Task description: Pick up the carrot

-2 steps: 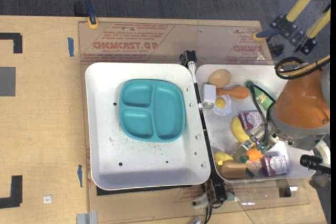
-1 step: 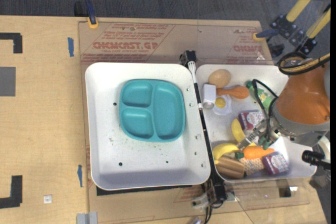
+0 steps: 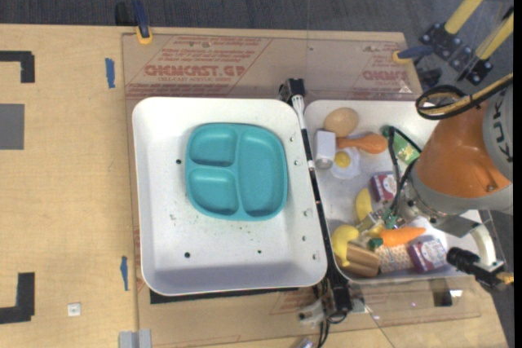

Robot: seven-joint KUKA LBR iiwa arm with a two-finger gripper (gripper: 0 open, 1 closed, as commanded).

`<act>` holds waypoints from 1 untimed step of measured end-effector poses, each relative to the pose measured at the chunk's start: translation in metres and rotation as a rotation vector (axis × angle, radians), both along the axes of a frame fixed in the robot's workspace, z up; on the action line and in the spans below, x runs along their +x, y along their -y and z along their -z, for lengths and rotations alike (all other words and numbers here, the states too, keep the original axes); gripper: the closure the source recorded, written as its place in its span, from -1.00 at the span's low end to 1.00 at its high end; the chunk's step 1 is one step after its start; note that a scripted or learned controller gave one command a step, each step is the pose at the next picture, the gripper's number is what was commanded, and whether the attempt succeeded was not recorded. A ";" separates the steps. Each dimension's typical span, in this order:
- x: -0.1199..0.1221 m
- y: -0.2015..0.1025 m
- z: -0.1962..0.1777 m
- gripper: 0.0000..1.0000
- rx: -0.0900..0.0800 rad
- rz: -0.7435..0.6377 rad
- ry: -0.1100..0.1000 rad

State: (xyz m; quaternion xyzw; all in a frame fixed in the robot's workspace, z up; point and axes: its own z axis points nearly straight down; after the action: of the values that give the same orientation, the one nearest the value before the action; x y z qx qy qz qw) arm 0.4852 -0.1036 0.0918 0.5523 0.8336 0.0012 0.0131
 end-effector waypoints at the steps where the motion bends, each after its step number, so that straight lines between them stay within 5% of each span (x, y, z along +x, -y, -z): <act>1: -0.001 -0.004 0.002 -1.00 0.007 -0.004 -0.006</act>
State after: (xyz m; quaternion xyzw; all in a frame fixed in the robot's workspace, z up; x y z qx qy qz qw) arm 0.4842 -0.0997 0.0898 0.5505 0.8348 0.0024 0.0085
